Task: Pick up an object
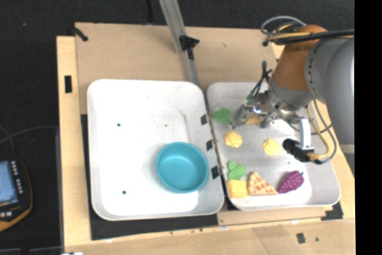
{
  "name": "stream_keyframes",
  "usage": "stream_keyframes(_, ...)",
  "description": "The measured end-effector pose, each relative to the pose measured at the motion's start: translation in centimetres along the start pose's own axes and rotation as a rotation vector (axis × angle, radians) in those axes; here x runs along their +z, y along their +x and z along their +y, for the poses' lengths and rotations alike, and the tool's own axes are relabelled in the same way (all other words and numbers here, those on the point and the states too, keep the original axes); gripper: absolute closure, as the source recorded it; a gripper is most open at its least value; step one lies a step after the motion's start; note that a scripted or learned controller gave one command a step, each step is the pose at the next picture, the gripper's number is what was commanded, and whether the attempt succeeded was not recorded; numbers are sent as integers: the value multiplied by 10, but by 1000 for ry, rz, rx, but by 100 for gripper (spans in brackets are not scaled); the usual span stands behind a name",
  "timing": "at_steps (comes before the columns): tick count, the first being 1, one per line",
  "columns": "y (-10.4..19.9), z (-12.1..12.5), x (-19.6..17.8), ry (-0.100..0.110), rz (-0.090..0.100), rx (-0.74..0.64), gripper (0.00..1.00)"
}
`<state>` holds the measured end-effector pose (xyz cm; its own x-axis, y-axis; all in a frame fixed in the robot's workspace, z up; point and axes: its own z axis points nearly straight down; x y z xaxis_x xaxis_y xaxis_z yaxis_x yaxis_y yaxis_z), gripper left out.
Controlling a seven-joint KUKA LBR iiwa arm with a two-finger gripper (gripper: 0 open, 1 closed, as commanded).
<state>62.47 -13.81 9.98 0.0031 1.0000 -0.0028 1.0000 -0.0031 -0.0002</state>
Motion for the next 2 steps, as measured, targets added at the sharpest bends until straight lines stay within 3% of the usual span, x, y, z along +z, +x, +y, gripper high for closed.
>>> stream_keyframes(1, -1, 1, -13, -5, 1, 4, 100)
stream_keyframes(2, -8, 1, -57, -4, 2, -2, 100)
